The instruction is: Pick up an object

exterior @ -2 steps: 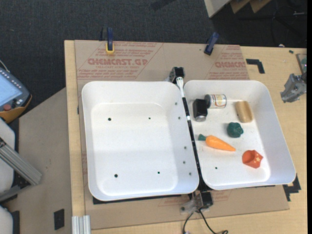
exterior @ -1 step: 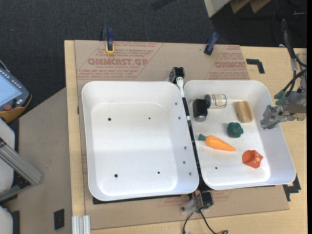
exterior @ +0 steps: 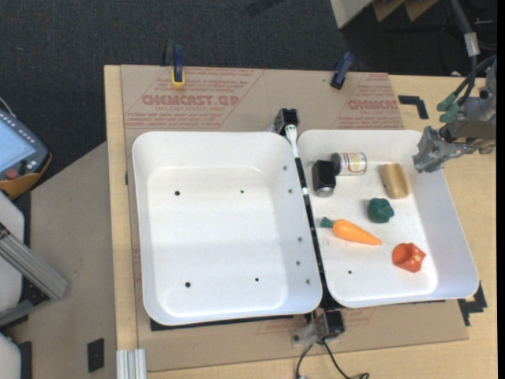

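The tool hangs just beyond the right bin's far corner; its grip state is unclear. Descending there, it could strike the rim, missing the tan block.

Dark carpet floor, brown board bench, blue clamps

Even, bright overhead light glares off the white bins, shadows stay soft, and focus is slightly soft throughout
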`<state>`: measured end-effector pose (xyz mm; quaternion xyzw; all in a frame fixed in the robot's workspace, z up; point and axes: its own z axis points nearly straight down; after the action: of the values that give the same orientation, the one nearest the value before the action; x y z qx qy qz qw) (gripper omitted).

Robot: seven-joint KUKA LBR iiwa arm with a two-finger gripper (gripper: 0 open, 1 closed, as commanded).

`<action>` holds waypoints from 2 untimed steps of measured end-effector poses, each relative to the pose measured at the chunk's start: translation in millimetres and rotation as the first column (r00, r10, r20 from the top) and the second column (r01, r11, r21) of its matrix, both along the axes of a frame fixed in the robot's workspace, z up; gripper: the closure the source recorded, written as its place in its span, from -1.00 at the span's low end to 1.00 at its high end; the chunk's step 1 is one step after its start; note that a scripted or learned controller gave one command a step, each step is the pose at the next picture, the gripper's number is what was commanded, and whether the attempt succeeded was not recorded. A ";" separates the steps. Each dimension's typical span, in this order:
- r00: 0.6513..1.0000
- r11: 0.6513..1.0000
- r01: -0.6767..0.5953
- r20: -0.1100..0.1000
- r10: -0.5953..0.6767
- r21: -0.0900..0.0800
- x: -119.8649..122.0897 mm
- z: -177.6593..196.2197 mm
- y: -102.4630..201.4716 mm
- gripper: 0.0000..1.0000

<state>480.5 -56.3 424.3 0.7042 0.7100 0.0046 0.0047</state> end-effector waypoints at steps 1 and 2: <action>1.000 1.000 0.000 -0.006 0.000 0.001 7.3 28.2 66.3 1.00; 1.000 1.000 0.002 -0.010 -0.002 0.001 34.7 22.3 113.2 1.00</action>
<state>515.2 57.0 446.6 0.7050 0.7092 0.0014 0.0009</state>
